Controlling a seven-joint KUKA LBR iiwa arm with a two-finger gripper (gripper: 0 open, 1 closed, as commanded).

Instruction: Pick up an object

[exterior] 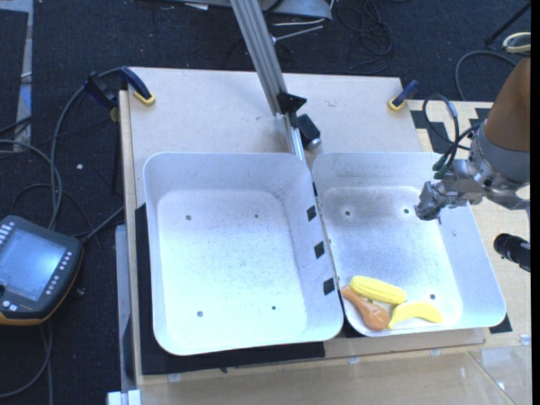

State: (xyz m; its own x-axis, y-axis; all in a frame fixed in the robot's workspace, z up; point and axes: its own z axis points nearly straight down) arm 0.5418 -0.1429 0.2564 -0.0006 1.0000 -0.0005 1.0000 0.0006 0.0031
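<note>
In the right bin (380,218), near its front edge, lie three toy foods close together: a yellow corn cob (377,289), a yellow banana (416,313) and an orange drumstick-shaped piece (368,308). My gripper (428,203) hangs over the right bin's far right part, well behind those objects, pointing down and to the left. Nothing shows between its tips.
The left bin (224,243) sits beside the right one, sharing a raised middle wall with black tabs. A slanted aluminium post (263,53) rises behind the bins. Yellow clamps (142,96) hold the board's back corners. A teach pendant (34,268) lies off the bench at left.
</note>
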